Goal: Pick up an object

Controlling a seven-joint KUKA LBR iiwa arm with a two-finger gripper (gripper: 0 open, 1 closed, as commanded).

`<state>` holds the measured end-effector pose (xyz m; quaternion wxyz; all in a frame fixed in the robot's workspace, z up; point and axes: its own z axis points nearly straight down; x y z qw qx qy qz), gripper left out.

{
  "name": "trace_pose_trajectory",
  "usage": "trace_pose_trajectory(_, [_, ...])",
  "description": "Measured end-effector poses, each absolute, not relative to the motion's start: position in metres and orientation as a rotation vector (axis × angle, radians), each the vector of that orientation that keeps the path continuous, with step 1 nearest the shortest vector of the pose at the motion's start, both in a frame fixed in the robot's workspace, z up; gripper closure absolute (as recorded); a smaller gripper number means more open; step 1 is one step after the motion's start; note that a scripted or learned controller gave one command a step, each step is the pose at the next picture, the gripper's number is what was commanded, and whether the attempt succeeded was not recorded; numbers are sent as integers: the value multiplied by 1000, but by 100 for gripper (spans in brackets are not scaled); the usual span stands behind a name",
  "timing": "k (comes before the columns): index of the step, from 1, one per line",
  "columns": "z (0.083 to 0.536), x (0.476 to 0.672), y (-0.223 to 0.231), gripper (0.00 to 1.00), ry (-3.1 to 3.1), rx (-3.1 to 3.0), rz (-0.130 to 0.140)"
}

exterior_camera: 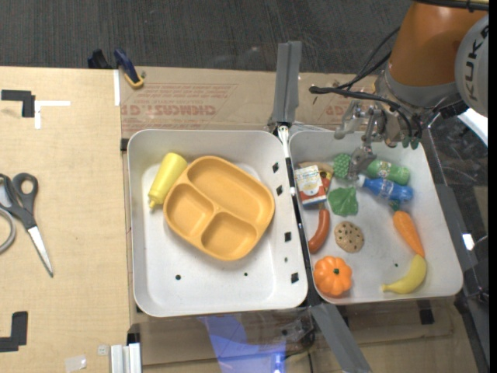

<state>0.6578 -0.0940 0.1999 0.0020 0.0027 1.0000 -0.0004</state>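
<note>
The gripper point(363, 160) is seen over the far part of the right bin point(444, 231); whether it is open or closed cannot be told, and nothing can be made out in its hold. The nearest candidate is judged to be the blue bottle point(386, 188), lying just to the gripper's right and slightly nearer. Its long axis is laid roughly left to right, tilted nearer at the right end. A green bottle point(385, 170) is lying beside it, just farther.

A divided plate point(220, 206) and bottle point(165, 179) lie in the left bin point(210, 290); carrot point(408, 232), banana point(408, 277), pumpkin point(333, 277) and cookie point(349, 237) in the right bin point(444, 231). Scissors point(28, 216) lie far left on the worktop point(62, 286).
</note>
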Motion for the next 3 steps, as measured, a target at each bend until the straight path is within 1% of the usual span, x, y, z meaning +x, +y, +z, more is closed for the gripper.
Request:
trace_pose_trajectory(1, [96,581,-129,0,3122,301,0])
trace_pose_trajectory(2, [94,601,-192,0,3134,-47,-3])
trace_pose_trajectory(3, [93,552,-206,0,3137,-66,-1])
